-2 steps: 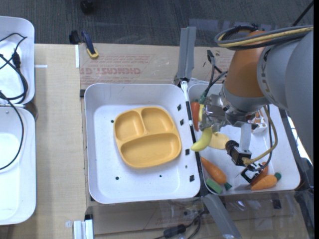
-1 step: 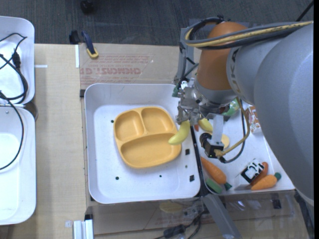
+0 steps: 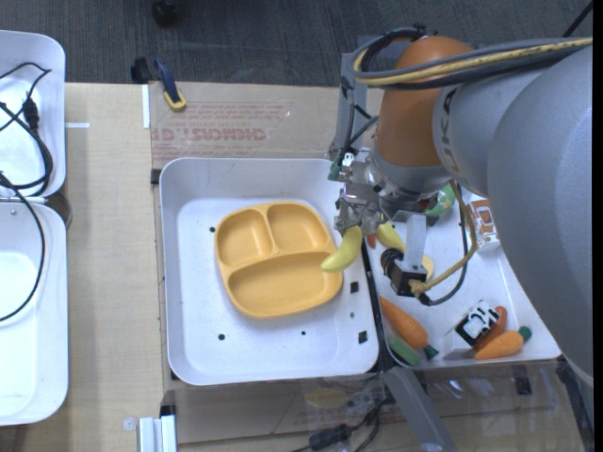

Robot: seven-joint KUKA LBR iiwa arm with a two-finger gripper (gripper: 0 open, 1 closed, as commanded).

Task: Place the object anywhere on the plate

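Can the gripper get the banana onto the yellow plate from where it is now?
Probably yes. The gripper has the banana hanging from it right at the plate's right rim, and nothing stands between them.

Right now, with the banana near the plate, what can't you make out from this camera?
- Pincer grip: the wrist hides its tips, so whether it holds the banana is unclear.
- Banana: upper end hidden under the pincer; whether it touches the plate can't be judged.
- Right bin: the arm covers much of it; the carrots show partly.
- Left edge: the white unit is cut off.
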